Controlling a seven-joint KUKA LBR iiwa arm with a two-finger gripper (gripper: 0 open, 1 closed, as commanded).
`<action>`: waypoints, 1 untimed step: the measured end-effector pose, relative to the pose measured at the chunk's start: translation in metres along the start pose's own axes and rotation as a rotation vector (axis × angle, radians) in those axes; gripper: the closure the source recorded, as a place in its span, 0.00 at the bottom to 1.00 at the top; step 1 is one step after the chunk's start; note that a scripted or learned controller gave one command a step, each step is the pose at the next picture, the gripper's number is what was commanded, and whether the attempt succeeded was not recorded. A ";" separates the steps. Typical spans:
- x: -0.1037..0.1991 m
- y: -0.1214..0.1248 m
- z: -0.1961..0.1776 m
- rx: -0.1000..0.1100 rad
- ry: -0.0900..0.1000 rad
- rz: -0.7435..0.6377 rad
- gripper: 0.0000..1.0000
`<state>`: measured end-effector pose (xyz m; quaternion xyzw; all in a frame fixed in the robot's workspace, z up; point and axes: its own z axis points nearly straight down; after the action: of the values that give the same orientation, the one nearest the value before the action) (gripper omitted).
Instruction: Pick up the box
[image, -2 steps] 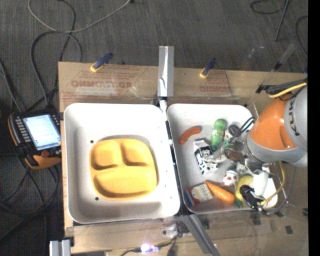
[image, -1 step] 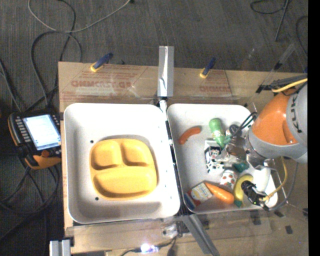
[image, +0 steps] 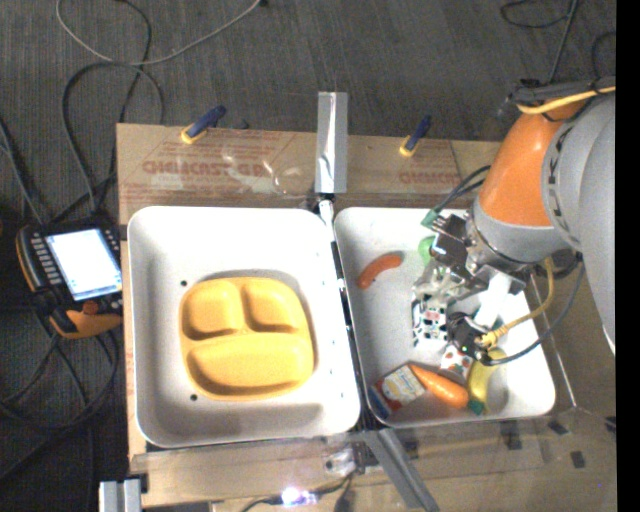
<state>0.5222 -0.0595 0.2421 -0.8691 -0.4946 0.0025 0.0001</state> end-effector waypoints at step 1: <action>-0.004 -0.043 -0.192 -0.005 0.001 0.147 1.00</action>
<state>0.4845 -0.0403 0.4342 -0.9030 -0.4296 0.0008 -0.0018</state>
